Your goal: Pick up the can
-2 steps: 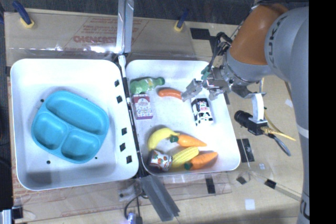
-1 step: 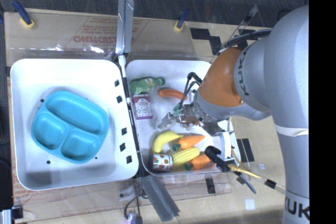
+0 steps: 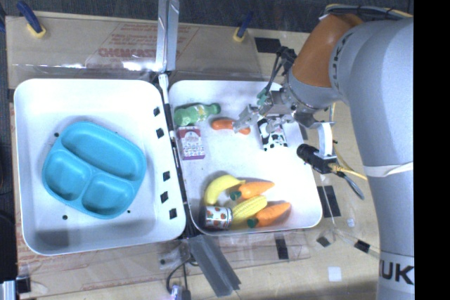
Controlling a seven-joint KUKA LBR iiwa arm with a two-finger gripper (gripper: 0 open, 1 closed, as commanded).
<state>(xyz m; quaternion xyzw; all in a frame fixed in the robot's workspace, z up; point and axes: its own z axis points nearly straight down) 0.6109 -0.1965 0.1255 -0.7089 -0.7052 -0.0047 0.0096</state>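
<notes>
Can (image 3: 219,216): we see it at the right bin's (image 3: 299,183) near-left corner, touching the banana (image 3: 221,187)
Gripper (image 3: 261,114): hovers far side; we cannot tell its finger spread; nothing visibly held

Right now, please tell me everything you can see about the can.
The can is small, with a pale top rim and a red and white label. It stands tilted in the right bin's near-left corner, against the bin wall. The banana lies just above it and the yellow corn touches its right side.
</notes>
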